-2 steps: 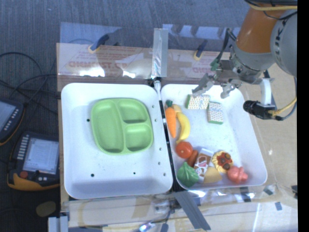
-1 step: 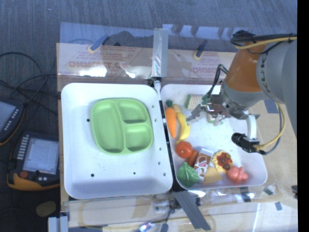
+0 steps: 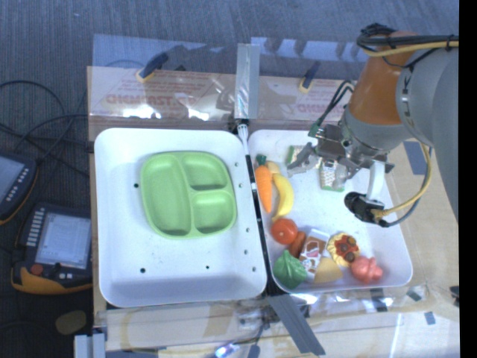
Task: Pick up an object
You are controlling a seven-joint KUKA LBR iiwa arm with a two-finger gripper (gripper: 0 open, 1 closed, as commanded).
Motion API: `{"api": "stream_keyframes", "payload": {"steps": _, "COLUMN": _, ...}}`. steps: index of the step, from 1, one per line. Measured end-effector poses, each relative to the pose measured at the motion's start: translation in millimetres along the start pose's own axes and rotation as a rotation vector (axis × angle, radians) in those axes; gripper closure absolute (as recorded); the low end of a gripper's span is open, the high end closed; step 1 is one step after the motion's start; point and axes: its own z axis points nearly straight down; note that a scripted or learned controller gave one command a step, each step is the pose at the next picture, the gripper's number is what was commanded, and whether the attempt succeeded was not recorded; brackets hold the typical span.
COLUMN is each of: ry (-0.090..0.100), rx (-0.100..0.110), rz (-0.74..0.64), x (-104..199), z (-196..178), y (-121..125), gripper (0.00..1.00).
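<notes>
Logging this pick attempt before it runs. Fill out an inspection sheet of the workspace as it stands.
Surface: left white bin and right white bin side by side on the bench.
Job's things: in the right bin, carrot beside banana, tomato, green leafy toy, pizza-like piece, pink piece.
Clutter: green divided plate in the left bin.
Grippers: gripper hangs over the right bin's far end; finger state unclear.
Cables: yellow and black cables loop by the wrist; dark cables on the floor at left.
Surroundings: handheld pendant on blue carpet left of the bench.
</notes>
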Motion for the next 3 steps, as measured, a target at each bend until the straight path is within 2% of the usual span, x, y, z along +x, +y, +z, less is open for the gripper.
{"api": "stream_keyframes", "payload": {"steps": 1, "ry": 0.0, "rx": 0.002, "rz": 0.111, "x": -61.8, "z": 80.9, "y": -26.0, "gripper": 0.0}}
{"api": "stream_keyframes", "payload": {"steps": 2, "ry": 0.002, "rx": -0.012, "rz": 0.488, "x": -17.3, "z": 118.9, "y": 45.0, "gripper": 0.0}}
{"api": "stream_keyframes", "payload": {"steps": 3, "ry": 0.006, "rx": -0.015, "rz": 0.507, "x": -47.8, "z": 118.7, "y": -33.5, "gripper": 0.0}}
